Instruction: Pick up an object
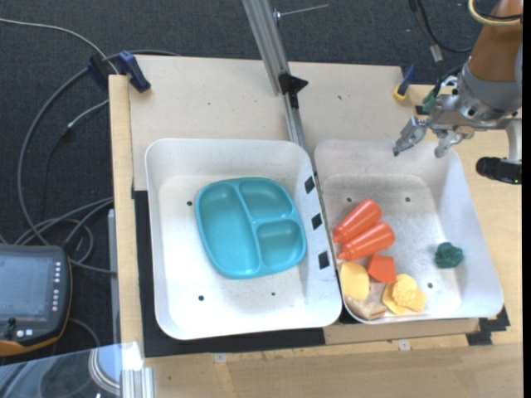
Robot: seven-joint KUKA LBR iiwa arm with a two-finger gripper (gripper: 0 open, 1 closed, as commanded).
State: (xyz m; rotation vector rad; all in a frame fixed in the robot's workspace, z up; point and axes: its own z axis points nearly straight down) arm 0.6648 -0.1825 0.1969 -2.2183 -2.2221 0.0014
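Observation:
My gripper [427,142] hangs over the far rim of the right bin [469,222], fingers spread open and nothing between them. Lower in that bin lie two orange carrots [363,229] side by side, a small orange-red block [382,268], a pale yellow piece [355,282], a yellow crinkled piece [405,293] and a tan slice [371,307]. A dark green lump [449,254] sits alone near the bin's right wall. All these objects are well in front of the gripper and apart from it.
The left bin [166,222] holds a teal divided plate [249,226]. A metal rail [267,31] slants down between the bins. Blue clamps [133,69] sit at the bench's far corners. Cables and a pendant [29,293] lie on the floor at left.

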